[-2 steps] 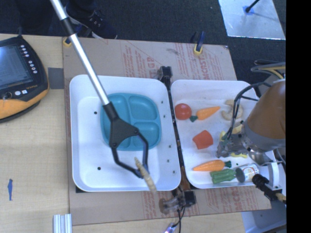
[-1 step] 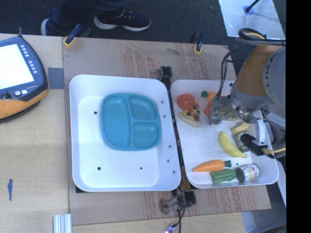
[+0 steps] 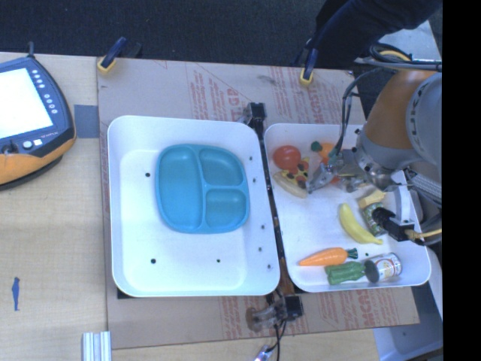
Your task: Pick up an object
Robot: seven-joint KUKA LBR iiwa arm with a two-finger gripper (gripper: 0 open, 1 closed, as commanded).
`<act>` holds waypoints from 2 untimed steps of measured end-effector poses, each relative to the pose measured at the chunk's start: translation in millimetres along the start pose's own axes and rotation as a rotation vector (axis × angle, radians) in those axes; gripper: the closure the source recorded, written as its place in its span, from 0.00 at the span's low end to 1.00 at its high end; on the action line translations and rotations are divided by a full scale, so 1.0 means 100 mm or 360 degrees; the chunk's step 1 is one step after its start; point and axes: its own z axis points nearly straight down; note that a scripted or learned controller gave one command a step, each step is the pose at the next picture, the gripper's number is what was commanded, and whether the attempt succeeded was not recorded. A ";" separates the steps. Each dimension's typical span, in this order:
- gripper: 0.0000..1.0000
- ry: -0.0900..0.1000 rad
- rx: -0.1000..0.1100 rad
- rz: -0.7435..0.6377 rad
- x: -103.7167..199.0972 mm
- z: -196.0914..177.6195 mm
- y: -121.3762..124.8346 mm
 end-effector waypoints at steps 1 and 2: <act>1.00 0.0001 0.0003 -0.0003 -0.01 -0.10 0.00; 0.00 0.0001 0.0003 -0.0003 -0.01 -0.10 0.00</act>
